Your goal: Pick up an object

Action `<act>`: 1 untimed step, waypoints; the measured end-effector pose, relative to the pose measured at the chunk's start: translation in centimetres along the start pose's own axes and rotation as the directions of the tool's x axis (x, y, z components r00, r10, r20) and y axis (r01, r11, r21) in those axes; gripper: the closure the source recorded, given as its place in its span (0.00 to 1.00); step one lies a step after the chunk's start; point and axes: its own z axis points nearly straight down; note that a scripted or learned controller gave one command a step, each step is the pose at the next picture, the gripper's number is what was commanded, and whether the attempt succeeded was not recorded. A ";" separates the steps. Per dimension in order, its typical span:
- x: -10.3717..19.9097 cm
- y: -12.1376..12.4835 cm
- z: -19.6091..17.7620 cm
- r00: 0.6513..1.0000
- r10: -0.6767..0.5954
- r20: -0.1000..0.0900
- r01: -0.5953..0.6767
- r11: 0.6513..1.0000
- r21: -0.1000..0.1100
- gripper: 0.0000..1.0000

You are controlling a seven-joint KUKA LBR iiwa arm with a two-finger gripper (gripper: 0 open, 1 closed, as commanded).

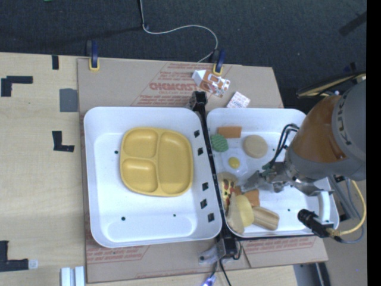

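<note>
Toy food pieces crowd the left half of the right-hand white bin (297, 113), and which piece the gripper (257, 180) is after cannot be told. Nearest the camera lie a tan, loaf-shaped piece (266, 218), its long axis running left to right and slightly toward the near side, and a pale yellow wedge (240, 213) touching it on the left. Just beyond them sit an orange block (252, 196) and a striped red-and-yellow piece (227, 187), partly hidden against the bin wall. The gripper reaches in from the right just above the orange block; its dark metal tips blur together, so whether the fingers are spread or pressed together cannot be made out, and nothing is clearly seen between them. The grey arm with its orange band (318, 139) covers much of the bin's right side. Farther back are a small white disc with a yellow centre (234, 163), a round beige piece (255, 146), a green ridged piece (219, 142) and an orange rectangular slab (229, 132). In the left bin (95, 177), a smooth yellow three-compartment plate (157, 161) lies flat.
</note>
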 end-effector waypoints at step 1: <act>3.9 -1.6 1.9 1.000 0.004 0.008 -0.004 1.000 -0.006 0.00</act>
